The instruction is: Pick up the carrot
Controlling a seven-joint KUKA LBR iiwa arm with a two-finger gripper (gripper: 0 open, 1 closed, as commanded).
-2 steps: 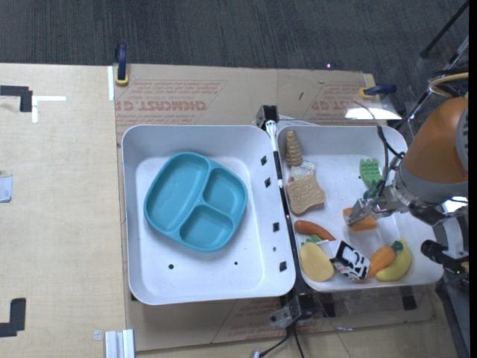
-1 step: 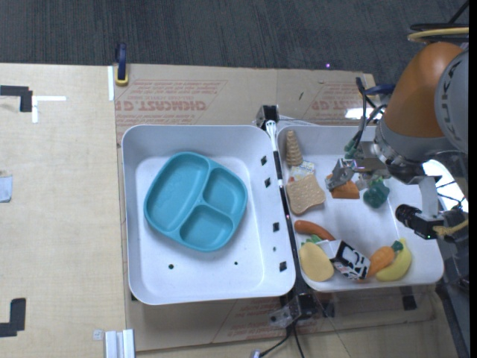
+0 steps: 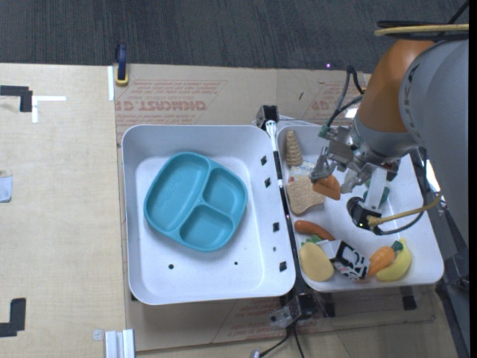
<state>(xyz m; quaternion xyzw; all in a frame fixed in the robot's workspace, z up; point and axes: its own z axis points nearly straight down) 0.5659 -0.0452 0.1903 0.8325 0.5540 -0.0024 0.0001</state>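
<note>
The carrot (image 3: 381,258), orange with a green top, lies near the front right corner of the right bin (image 3: 421,230), resting against a yellow banana-like piece (image 3: 396,269). My gripper (image 3: 344,176) hangs over the middle of that bin, up and to the left of the carrot and well apart from it. An orange-brown food piece (image 3: 328,187) sits right at the gripper's lower left edge; whether it is being held I cannot tell.
The right bin also holds a beige cone (image 3: 292,148), a toast slice (image 3: 302,195), a red pepper-like piece (image 3: 315,230), a yellow fruit (image 3: 316,262) and a black-and-white item (image 3: 350,260). A blue divided plate (image 3: 196,201) lies in the left bin (image 3: 141,267).
</note>
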